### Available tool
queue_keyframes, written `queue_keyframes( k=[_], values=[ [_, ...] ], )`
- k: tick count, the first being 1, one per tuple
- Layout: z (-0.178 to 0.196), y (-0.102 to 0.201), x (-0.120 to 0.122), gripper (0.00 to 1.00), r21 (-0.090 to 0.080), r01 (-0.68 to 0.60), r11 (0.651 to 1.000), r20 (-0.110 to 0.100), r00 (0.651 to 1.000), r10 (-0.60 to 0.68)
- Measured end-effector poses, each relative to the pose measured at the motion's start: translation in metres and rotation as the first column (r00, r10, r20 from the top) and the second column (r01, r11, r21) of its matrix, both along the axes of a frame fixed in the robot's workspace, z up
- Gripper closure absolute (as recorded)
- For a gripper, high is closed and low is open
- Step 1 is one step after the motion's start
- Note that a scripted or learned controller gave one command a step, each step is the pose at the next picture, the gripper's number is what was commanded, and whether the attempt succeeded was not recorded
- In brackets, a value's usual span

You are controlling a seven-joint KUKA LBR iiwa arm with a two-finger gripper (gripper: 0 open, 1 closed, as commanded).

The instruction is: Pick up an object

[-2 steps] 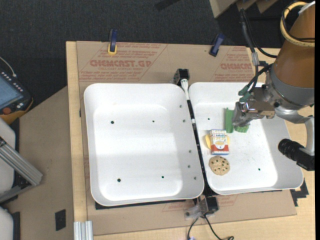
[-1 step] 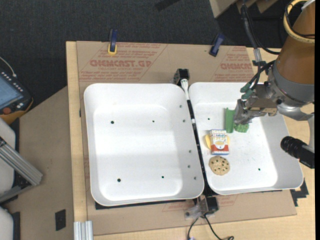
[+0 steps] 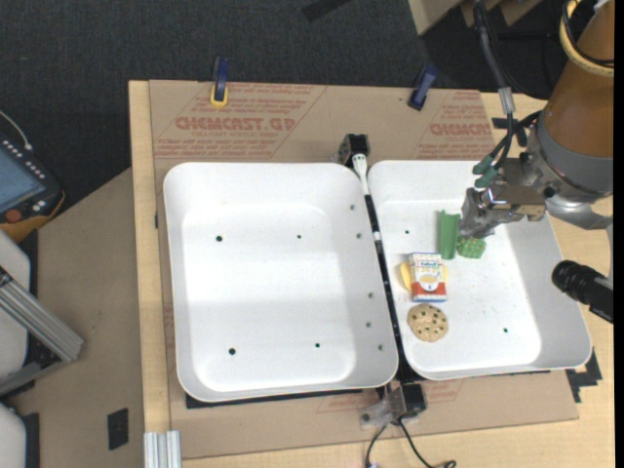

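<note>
Bright, even overhead light washes the left bin [image 3: 263,281] almost featureless, with a soft grey shadow across its upper half. Focus is fairly sharp, softening slightly beyond that bin toward the frame's corners.

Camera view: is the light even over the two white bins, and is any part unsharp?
Camera view: the left shallow white bin is bright and washed out on its lower floor, greyer toward the top; the right white bin lies in softer light; the grey arm with its orange band looks slightly blurred; the small round cookie stays sharp.
</note>
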State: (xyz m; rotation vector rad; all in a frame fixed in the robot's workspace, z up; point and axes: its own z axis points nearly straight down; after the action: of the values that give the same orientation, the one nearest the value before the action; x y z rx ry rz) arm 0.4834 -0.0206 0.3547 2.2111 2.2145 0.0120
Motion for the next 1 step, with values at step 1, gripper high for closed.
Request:
queue_keyframes(
  k=[1],
  values=[
    [0.0102, 0.0001, 0.0007, 1.00, -0.001, 0.000, 1.000, 0.003, 1.000, 0.000]
  ],
)
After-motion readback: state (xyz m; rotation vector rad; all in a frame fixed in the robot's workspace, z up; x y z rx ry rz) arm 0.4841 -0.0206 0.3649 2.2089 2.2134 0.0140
